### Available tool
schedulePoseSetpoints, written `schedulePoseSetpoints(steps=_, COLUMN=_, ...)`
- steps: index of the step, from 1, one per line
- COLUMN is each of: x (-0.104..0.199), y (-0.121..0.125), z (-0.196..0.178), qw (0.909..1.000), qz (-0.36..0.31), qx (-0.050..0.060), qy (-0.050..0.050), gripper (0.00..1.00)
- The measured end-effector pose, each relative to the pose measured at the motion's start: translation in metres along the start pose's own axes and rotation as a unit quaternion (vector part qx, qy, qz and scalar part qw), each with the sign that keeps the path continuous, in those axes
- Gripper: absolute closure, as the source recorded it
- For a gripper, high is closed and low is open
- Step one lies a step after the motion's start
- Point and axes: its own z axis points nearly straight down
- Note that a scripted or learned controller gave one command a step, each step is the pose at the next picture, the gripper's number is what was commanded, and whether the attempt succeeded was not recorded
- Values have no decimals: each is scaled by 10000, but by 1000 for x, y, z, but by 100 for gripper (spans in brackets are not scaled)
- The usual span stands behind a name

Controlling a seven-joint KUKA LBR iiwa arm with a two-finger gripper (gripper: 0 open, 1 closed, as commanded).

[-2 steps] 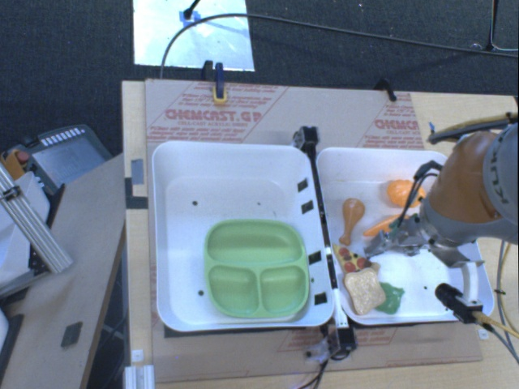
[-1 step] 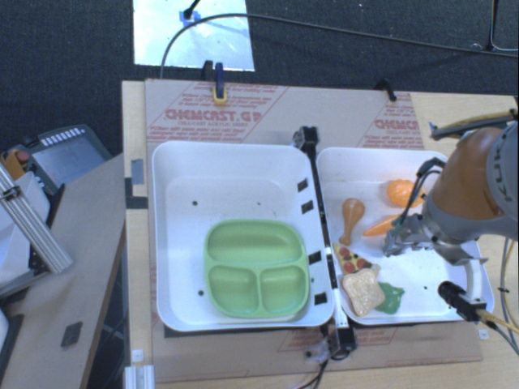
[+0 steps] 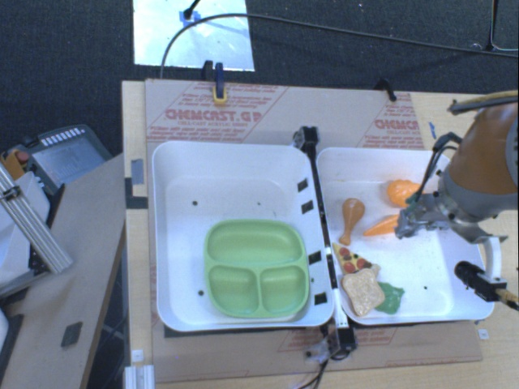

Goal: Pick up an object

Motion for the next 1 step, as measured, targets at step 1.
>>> schedulePoseSetpoints(steps=1, x=2, y=4, z=-64, qw=10000, qz=-5, qx=-6, qy=0, gripper=100)
